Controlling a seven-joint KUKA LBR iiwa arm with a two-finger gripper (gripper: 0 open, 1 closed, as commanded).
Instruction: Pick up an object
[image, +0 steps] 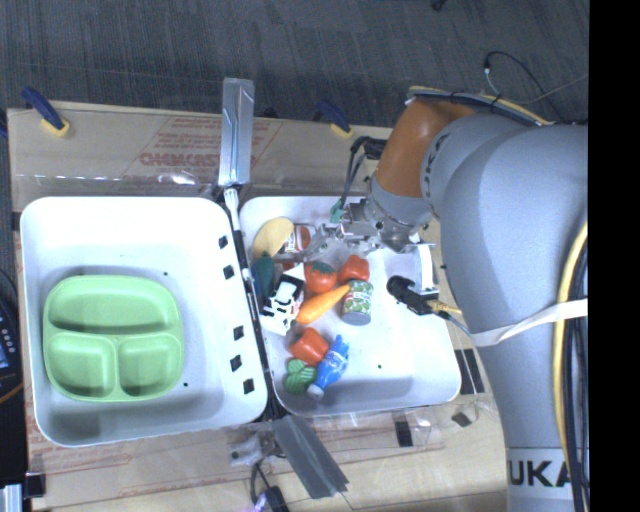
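Toys (322, 300) crowding right bin's (420, 370) left edge

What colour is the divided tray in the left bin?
Light green; the tray shows plainly in the camera view, lying in the white left bin.

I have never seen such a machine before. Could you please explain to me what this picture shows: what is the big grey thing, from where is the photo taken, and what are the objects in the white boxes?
The big grey thing is a robot arm with an orange band above its wrist. The photo comes from one fixed camera above the bench, looking down at a slant; the arm reaches in from the right.

Its gripper is low over the top part of the right bin. I cannot tell whether it holds anything.

That bin holds small toys: a yellow banana, an orange carrot, a small can, a blue bottle and some others, packed close together.

The left bin holds a green tray with three compartments.
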